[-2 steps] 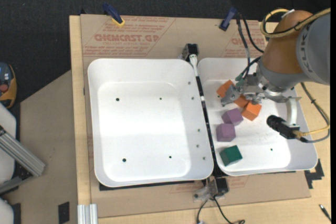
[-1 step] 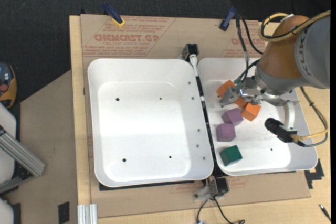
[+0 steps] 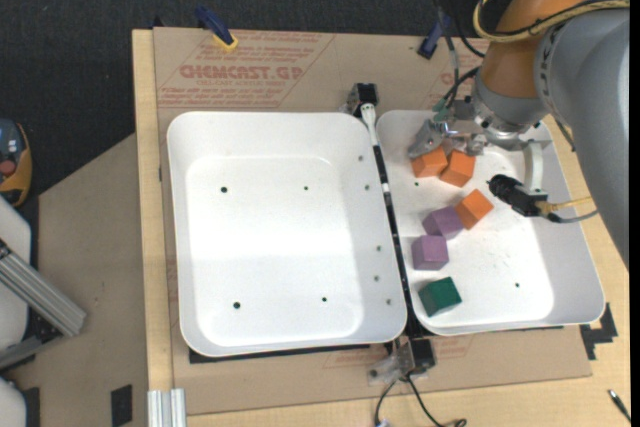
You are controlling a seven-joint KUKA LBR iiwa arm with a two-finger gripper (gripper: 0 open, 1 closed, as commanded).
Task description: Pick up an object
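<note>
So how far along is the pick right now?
Reach looks done: the gripper is low in the right white bin, over two orange blocks. No grasp is visible. Lift remains; the third orange block, two purple blocks and green block lie untouched.

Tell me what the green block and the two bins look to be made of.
Green block: matte, no glare, soft-looking edges, so possibly foam or painted wood; the view can't settle which. Left bin and right bin: smooth white with a faint sheen and rounded moulded corners, likely thin plastic.
</note>
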